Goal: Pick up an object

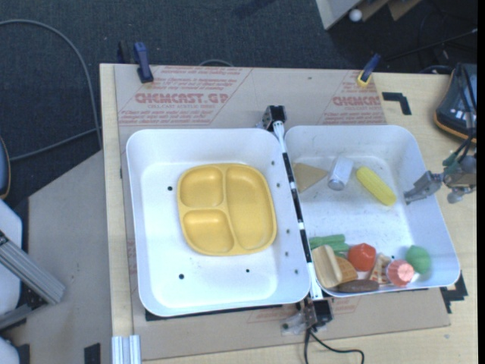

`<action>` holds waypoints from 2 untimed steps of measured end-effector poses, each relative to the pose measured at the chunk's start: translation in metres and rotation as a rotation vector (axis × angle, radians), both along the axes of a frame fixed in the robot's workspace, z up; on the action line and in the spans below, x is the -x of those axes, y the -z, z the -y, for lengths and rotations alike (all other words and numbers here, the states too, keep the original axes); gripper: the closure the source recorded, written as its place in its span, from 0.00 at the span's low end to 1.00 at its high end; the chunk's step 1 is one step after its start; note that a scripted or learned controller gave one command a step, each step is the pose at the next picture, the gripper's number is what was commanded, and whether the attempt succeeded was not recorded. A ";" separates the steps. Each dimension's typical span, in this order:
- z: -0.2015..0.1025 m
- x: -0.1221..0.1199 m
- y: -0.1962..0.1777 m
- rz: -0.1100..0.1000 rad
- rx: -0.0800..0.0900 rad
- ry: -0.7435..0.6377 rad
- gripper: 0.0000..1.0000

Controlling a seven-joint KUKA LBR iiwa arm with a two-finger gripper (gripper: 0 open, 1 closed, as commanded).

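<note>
Over right white bin's (424,154) far-right rim | grey two-finger tool (438,186) hovers, grip state unclear, can't tell | yellow plastic corn cob (376,185) lies nearby, apart | yellow divided plate (226,207) fills left bin (151,203).

The scene is lit evenly and fairly brightly from above, so that only soft, short shadows are cast inside the two white bins (144,226). The bin floors are nearly washed out, with mild glare toward 3 o'clock, while the dark floor (61,21) from 9 to 12 o'clock is left dim. Overall sharpness is modest, and fine detail is smeared toward 3 and 5 o'clock.
</note>
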State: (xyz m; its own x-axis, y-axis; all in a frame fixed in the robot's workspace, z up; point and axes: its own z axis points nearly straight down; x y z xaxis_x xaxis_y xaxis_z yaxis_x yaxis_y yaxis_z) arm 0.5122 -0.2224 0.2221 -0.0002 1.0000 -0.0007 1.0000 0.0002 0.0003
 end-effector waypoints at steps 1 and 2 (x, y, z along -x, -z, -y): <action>-0.032 -0.056 0.137 0.000 -0.001 -0.001 0.00; -0.032 -0.057 0.127 0.002 0.001 -0.002 1.00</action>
